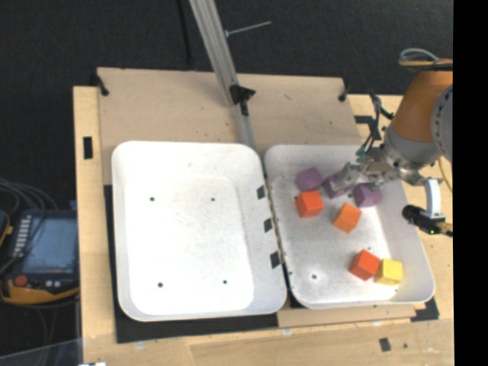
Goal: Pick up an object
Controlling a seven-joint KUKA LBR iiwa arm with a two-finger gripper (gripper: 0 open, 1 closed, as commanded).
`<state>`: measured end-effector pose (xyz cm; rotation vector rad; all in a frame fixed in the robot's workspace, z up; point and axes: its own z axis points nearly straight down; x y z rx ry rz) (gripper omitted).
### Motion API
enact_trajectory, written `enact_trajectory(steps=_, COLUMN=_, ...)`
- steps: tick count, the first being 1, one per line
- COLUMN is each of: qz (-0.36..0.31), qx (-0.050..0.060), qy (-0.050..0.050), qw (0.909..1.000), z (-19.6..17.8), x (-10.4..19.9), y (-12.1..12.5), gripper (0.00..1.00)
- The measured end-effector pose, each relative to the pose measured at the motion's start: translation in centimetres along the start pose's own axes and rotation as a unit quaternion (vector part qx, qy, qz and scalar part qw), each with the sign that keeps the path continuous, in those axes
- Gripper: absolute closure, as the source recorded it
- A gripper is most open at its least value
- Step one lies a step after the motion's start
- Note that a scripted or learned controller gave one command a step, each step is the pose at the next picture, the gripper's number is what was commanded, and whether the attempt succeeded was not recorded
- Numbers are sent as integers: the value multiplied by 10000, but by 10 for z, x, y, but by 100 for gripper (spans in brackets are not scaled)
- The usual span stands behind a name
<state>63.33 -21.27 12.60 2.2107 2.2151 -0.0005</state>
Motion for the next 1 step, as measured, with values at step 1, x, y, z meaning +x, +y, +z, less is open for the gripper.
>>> enact_trajectory(steps=1, qz=-7, qx=-28, qy=-1, qw=10000, z=-14, x=0, y=1, gripper=100)
